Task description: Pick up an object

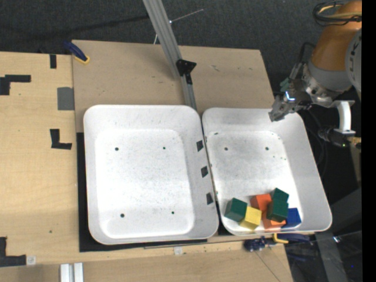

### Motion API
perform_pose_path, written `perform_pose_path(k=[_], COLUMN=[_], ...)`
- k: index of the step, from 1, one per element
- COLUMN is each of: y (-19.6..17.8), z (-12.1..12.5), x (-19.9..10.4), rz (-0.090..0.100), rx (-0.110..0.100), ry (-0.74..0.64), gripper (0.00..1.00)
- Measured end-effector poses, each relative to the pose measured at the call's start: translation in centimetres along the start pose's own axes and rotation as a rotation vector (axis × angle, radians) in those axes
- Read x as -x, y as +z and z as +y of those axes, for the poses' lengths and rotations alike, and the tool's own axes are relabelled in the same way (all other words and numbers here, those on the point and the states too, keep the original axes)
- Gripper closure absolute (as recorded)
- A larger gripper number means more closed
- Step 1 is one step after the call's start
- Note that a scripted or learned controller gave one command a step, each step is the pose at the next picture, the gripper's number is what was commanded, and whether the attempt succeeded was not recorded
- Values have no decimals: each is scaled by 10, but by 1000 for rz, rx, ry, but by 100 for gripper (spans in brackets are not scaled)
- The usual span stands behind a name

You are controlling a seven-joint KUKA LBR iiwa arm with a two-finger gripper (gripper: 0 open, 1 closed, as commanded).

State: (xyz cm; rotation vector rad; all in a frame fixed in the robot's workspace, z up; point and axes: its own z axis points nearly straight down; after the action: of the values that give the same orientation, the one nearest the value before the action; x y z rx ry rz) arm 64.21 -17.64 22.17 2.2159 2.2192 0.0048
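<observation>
Blocks (262, 211) clustered right bin (305, 157) near corner.

bench (35, 175): pale wood, black tape marks | floor (70, 7): dark | pole (167, 37): grey, slanting

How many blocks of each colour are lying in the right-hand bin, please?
Green blocks: 2
Yellow block: 1
Orange blocks: 2, as far as the pile lets me tell
Blue block: 1
Total: 6, all clustered in the near corner of the right bin.
</observation>
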Motion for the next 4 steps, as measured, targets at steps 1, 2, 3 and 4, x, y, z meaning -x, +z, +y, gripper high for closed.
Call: perform_pose_path(k=[1,2,3,4], y=[-54,-56,-41,-44], z=[2,11,18,25], x=[0,-48,-94,-147], rz=[0,3,2,3], rx=[0,-5,-8,-6], ry=[0,-3,-4,-5], gripper=[100,100,100,100])
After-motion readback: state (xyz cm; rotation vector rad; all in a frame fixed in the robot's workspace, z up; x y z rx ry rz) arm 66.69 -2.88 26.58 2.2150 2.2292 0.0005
